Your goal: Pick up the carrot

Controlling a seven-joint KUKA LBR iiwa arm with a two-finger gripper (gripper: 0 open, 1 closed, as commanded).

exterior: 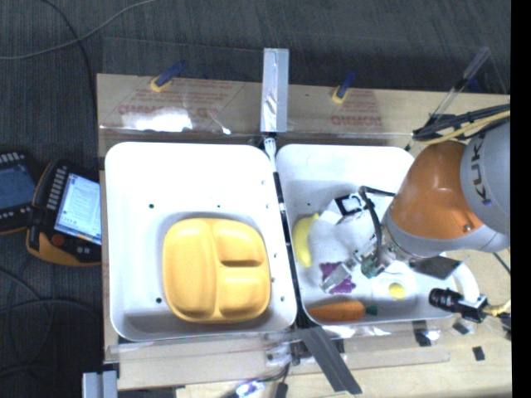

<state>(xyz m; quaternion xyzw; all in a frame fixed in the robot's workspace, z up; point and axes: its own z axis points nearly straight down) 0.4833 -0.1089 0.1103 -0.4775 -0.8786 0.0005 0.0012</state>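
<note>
The orange carrot (336, 310) with a green stem end lies flat along the near wall of the right bin (348, 162). My gripper (370, 261) hangs low in that bin, below the arm's orange band (431, 196). It sits up and to the right of the carrot, apart from it, and just right of a purple item (336, 276). The arm hides the right part of the bin.
In the right bin there are also a yellow banana-like piece (304, 237) by the left wall and a white piece with a yellow spot (397, 288). The left bin (133, 172) holds a yellow divided tray (217, 268). A handheld controller (62, 214) lies off the bench at left.
</note>
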